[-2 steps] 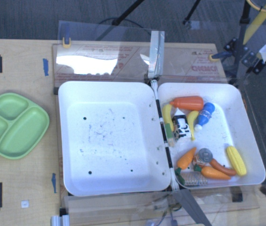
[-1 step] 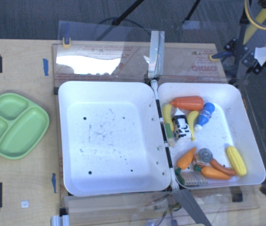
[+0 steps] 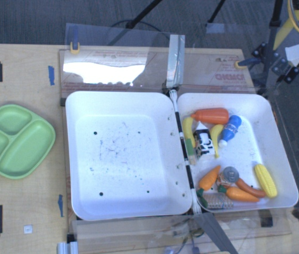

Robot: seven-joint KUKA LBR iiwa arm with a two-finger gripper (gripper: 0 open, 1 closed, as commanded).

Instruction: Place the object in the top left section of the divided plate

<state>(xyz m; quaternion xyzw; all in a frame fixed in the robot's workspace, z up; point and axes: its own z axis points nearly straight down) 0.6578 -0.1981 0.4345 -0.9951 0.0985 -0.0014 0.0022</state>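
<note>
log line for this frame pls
plate: green divided plate on bench left of bins | left bin: bare | right bin: toy corn, carrots, blue bottle | task: not started

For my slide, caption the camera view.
Green divided plate left of two white bins; toy food fills the right bin.

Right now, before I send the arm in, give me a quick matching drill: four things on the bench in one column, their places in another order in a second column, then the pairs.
Things:
1. green divided plate
2. blue bottle
3. corn cob
4. left bin

Places:
A. lower right of the right bin
B. on the bench, far left
C. between the plate and the right bin
D. upper middle of the right bin, beside the orange carrot

Pairs: 1-B, 2-D, 3-A, 4-C
</note>
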